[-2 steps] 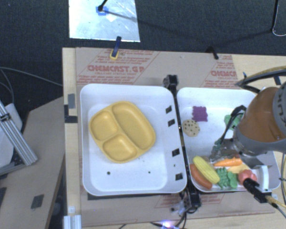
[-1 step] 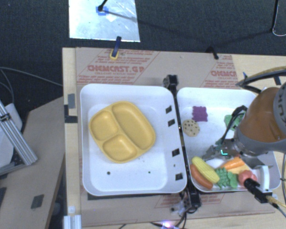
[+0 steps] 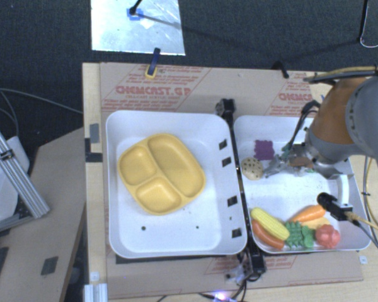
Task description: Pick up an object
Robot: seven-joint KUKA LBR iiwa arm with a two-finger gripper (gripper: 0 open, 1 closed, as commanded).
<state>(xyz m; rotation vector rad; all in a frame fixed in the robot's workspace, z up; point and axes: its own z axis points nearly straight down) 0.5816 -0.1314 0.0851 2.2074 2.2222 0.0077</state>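
Two shallow white bins sit side by side on the bench. The left bin (image 3: 123, 231) carries a yellow three-compartment plate (image 3: 161, 172), lying flat and turned at a slant, with one long section along its upper edge and two smaller ones below. The right bin (image 3: 283, 203) holds the small toys. Near its upper left lies a purple block (image 3: 263, 148), roughly square and flat; just below and to the left of it is a round tan cookie (image 3: 252, 167), speckled with dark chips, lying close to the wall between the bins. Along the bottom edge a cluster is packed together — a yellow corn cob (image 3: 269, 223) resting on an orange-red hot dog (image 3: 267, 237), then a green bumpy piece (image 3: 297, 235), a pinkish-red round fruit (image 3: 328, 235), and an orange carrot (image 3: 310, 213) lying at a slant just above them. The grey arm (image 3: 365, 115) with its orange band reaches in from the right, and the gripper (image 3: 276, 167) is low over the upper part of the right bin, its metal tips pointing left toward the cookie and sitting just below the purple block. The tips lie close to the cookie — whether they touch it I cannot tell, and nothing is visibly between them. Whether they are apart or together cannot be made out at this slant.
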